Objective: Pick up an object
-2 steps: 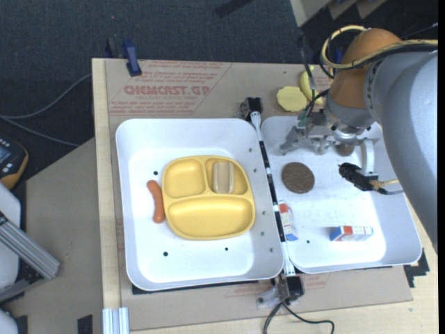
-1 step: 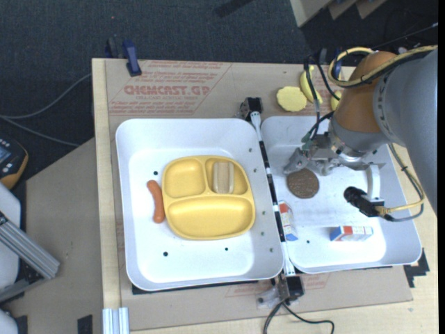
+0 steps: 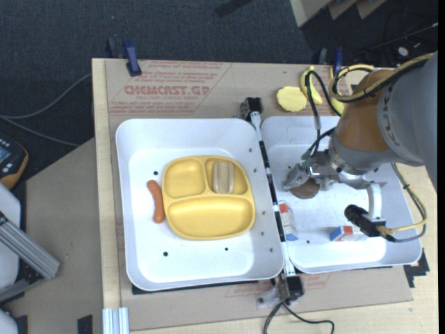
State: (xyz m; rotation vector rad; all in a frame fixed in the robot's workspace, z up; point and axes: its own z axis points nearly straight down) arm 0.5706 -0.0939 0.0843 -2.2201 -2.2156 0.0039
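Right bin point(image 3: 361, 252): brown object point(image 3: 304, 190) just below fingers point(image 3: 300, 175).

Yellow divided tray point(image 3: 208, 214) and orange sausage point(image 3: 156, 201) in a white bin point(image 3: 139, 249).

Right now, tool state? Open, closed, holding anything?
Tool: low in the right bin, over a brown object; open or closed cannot be told.

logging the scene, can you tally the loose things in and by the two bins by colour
Yellow: 2, the divided plate and a yellow piece on the bench
Orange: 1, the sausage
Tan: 1, the piece in the plate's compartment
Brown: 1, the round thing by the gripper
Red, white and blue: 2, small packets
Total: 7
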